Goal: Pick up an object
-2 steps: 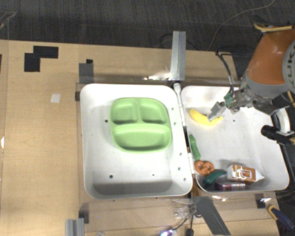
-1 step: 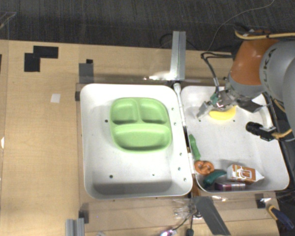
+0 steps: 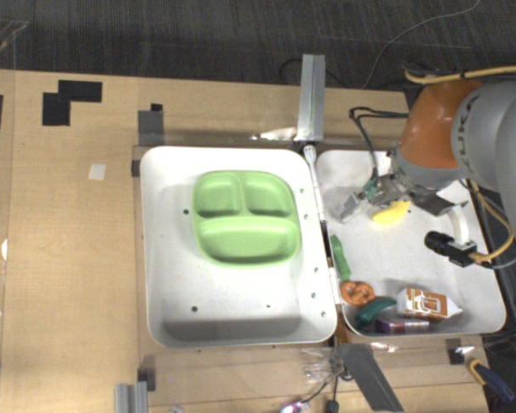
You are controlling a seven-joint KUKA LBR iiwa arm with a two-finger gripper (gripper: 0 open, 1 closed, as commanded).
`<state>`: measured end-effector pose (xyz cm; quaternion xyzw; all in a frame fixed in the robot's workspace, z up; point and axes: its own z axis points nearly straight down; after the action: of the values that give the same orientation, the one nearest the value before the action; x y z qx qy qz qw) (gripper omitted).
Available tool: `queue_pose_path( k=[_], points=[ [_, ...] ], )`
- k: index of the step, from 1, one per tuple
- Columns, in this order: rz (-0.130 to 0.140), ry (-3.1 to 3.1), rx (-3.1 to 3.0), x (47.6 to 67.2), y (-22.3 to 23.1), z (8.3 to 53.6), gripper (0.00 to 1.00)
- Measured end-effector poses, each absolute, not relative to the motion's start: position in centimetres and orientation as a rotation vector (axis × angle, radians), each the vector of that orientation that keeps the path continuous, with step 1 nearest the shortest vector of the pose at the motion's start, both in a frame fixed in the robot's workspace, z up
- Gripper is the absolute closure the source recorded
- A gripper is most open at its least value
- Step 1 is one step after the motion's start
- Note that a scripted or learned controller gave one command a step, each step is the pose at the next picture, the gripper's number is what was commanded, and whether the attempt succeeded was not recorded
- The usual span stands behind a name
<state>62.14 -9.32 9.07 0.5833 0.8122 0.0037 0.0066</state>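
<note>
Down low in the right bin. Gripper at the far end, fingers' state impossible to tell. Yellow object touching its right side; better centred over it before closing and lifting.

Two bins side by side on counter. Left bin: divided tray near centre. Right bin: tool at rear left, banana-like item just beside it; along front wall, pretzel-like item, marker, small carton.
</note>
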Motion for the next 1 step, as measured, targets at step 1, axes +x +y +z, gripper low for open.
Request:
queue_pose_path(
  k=[1],
  points=[
    [0.006, 2.466, 1.936, 64.94, -14.58, 9.54, 0.0]
  ],
)
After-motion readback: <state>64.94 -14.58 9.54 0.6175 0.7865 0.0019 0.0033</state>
